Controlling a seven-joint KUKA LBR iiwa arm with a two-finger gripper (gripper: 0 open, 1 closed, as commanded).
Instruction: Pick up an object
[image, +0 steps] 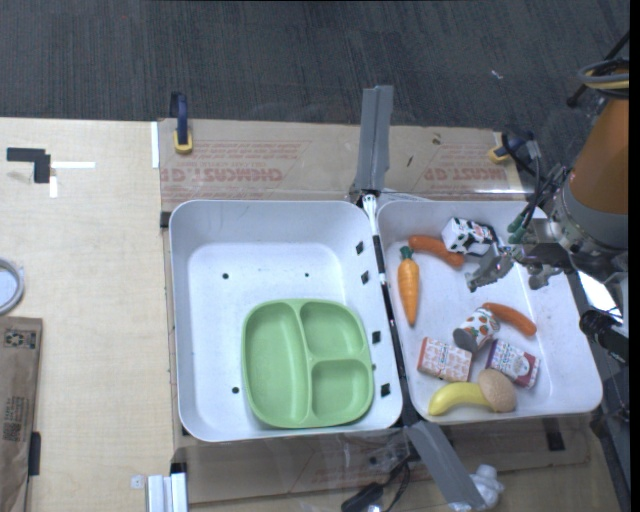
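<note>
The right bin (585, 375) holds several items: a carrot (407, 285) standing lengthwise at its left, a second orange piece (435, 248) near the back, and a black-and-white patterned toy (468, 235). An orange sausage shape (510, 317), a small strawberry-print cup (478, 328), two red-and-white cartons (443, 358) (512, 362), a banana (455, 398) and a potato (497, 390) fill the front. My gripper (513, 273) hangs over the bin's back right, just right of the patterned toy and above the sausage shape. It is open, with nothing between its fingers.
The left bin (200, 300) carries a green divided plate (308, 362). A grey divider post (375, 140) rises between the bins at the back. Clamps (180, 125) (505, 150) hold the cardboard backing. Cables (540, 190) trail beside the arm at the right.
</note>
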